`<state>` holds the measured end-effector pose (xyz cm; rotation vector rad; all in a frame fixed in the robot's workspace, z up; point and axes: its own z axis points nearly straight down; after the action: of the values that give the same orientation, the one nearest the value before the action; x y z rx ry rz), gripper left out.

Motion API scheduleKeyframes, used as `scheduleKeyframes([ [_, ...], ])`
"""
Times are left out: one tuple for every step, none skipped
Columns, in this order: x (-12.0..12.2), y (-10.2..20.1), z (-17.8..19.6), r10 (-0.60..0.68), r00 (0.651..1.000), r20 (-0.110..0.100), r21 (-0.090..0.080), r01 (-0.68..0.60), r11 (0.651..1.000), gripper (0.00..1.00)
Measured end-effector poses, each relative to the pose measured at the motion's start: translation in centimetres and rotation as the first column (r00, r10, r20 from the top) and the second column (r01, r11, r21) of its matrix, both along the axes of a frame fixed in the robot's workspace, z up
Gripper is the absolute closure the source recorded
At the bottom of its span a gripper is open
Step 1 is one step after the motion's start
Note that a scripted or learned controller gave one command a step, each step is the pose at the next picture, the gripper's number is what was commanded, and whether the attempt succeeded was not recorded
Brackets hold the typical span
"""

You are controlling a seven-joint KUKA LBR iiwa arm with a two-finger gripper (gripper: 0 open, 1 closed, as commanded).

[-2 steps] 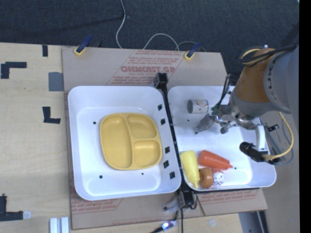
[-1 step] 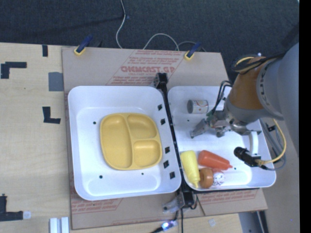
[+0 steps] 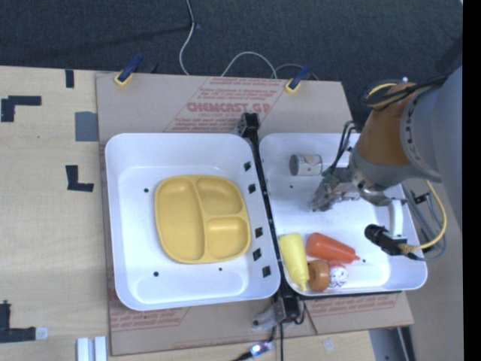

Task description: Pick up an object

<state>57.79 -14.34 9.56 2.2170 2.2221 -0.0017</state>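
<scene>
My gripper [image 3: 323,199] hangs over the middle of the right bin [image 3: 342,143], pointing down toward its bare floor. A small grey and white cylinder [image 3: 306,164] lies on its side just up and left of the gripper. Along the bin's near edge lie a yellow banana-like piece [image 3: 294,257], an orange carrot-shaped piece [image 3: 331,247], a brown round item [image 3: 319,275] and a small white item [image 3: 338,276]. Nothing shows between the fingers.
The left bin [image 3: 128,160] holds a yellow divided plate [image 3: 201,218]. A black divider [image 3: 258,194] runs between the bins. The orange-banded arm [image 3: 391,138] fills the right side above the right bin. Cables [image 3: 421,235] trail near the bin's right edge.
</scene>
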Motion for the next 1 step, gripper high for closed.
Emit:
scheduleKeyframes([
  [0.9, -0.4, 5.73, -0.001, 1.0, 0.002, 0.001, 0.001, 1.0, 1.0],
])
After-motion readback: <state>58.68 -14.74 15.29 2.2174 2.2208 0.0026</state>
